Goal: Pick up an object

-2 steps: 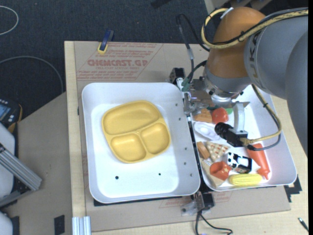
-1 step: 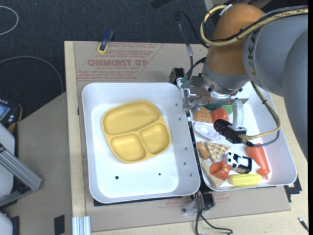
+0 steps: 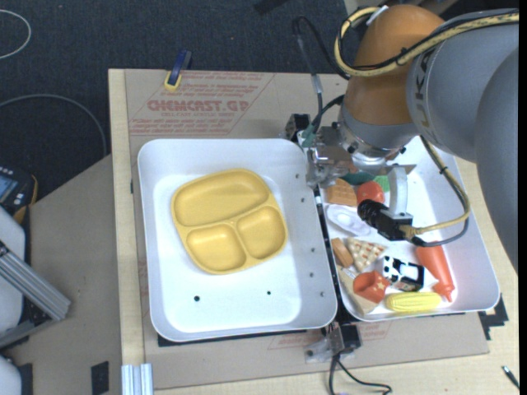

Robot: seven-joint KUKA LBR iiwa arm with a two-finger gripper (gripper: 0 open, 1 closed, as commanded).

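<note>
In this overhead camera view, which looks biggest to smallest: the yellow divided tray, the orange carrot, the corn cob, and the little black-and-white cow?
1. Yellow divided tray, by far the largest.
2. Orange carrot and corn cob: they look alike in length, so I won't rank them.
3. Black-and-white cow, smallest.

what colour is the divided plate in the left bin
Yellow, the divided plate, clearest in the camera view.

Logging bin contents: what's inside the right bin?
The right bin holds a carrot, a corn cob, a black-and-white toy, red pieces and a white item. The arm covers its far end, so anything there is hidden.
</note>
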